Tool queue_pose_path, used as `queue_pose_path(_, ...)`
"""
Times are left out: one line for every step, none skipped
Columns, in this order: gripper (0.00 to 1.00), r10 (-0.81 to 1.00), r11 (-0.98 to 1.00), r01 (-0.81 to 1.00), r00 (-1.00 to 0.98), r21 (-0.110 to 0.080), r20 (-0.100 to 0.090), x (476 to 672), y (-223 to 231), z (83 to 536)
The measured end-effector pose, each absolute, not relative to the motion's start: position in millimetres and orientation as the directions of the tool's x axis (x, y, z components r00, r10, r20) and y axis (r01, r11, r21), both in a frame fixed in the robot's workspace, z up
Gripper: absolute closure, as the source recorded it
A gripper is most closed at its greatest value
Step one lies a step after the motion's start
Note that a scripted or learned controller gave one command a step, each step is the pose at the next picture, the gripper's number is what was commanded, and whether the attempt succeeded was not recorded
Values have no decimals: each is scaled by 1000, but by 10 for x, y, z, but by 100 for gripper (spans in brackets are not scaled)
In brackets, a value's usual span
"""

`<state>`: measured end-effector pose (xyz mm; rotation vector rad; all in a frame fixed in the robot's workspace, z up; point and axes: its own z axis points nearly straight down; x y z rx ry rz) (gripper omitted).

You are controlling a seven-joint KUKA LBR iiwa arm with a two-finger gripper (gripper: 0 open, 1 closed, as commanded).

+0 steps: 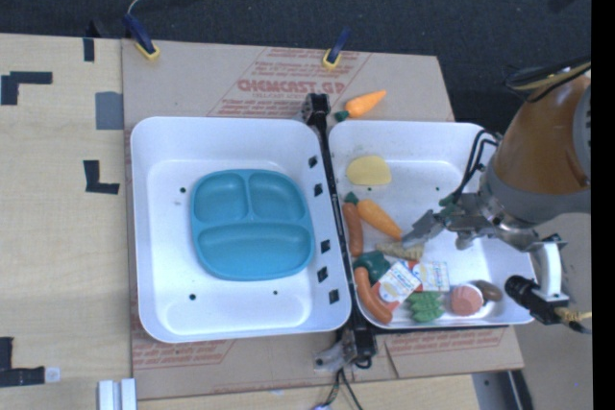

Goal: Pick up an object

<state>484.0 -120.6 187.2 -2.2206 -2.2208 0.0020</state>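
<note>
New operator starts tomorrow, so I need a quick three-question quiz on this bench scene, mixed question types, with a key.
1. True or false: the blue divided plastic plate lies in the right white bin.
2. Which item lies outside both bins, on the cardboard sheet? A) orange toy carrot B) yellow rounded toy C) green broccoli toy
3. Fill in: the arm's pincer hangs over the ____ bin.

Key: 1 false, it lies in the left white bin. 2 A. 3 right.
</note>
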Motion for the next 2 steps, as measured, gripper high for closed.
queue_pose_path(0,1000,0,1000,0,4,0,5184,-1063,864)
queue_pose_path(100,1000,0,1000,0,3,0,5182,-1064,957)
